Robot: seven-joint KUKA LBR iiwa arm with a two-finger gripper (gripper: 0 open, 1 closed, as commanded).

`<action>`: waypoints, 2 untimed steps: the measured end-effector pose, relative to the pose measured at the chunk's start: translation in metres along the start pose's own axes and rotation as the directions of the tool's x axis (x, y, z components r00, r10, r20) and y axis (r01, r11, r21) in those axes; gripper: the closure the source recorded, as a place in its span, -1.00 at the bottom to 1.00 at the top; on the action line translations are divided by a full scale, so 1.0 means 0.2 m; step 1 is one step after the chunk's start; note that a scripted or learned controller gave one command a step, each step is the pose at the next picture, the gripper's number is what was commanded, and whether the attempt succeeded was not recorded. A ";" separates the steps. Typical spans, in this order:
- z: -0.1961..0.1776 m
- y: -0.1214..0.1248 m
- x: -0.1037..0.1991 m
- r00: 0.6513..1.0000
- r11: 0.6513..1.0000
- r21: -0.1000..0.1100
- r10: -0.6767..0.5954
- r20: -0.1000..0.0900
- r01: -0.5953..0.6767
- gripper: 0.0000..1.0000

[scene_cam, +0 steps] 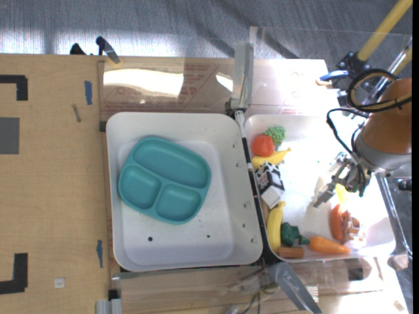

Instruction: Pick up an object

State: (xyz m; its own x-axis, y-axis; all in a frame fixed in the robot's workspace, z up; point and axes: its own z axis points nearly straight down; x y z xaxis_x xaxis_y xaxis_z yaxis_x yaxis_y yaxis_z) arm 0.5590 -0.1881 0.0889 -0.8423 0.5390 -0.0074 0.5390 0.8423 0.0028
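Two bins (pixel 131 254); gripper (pixel 325 195) above right bin's toys (pixel 273 224).

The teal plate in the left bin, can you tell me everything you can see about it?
The teal plate is a rounded, divided dish that looks like smooth plastic. It has three sections: one long one along the far side and two smaller ones on the near side. It lies flat, turned a bit askew, near the middle of the left white bin. Nothing sits in it, and only the bin floor touches it.
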 end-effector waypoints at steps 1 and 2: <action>0.00 -0.22 0.18 1.000 1.000 -0.001 0.028 0.002 -0.028 -1.00; 0.00 -0.30 0.23 0.999 0.999 -0.011 -0.049 0.001 0.049 -1.00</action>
State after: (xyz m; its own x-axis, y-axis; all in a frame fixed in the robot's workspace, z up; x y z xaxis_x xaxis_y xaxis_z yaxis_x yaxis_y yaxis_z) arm 0.4870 -0.2144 0.0893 -0.8677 0.4970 -0.0089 0.4969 0.8677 0.0130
